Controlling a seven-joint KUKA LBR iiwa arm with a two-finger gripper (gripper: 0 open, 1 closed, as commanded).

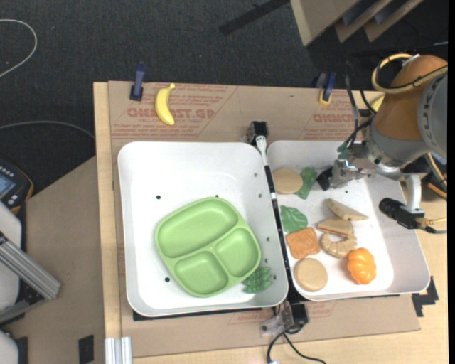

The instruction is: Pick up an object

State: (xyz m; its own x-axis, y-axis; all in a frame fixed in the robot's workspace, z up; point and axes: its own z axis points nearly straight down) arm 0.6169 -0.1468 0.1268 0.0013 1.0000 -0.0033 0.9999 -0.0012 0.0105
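Claw (334,175) state unclear, above right bin (405,281), near green leafy piece (308,179)

A dark grey carpeted floor (142,35) surrounds the bench on the upper and left sides. A thin pale cable (28,32) loops across it at the top left corner. The bench top is a tan cardboard sheet with faded red lettering (206,106), held at its far edge by two blue clamps (137,82). At the top right stands light wooden furniture (348,21), perhaps a shelf or crate. A silver aluminium rail (28,266) slants in at the lower left. Lighting is even, with soft shadows.
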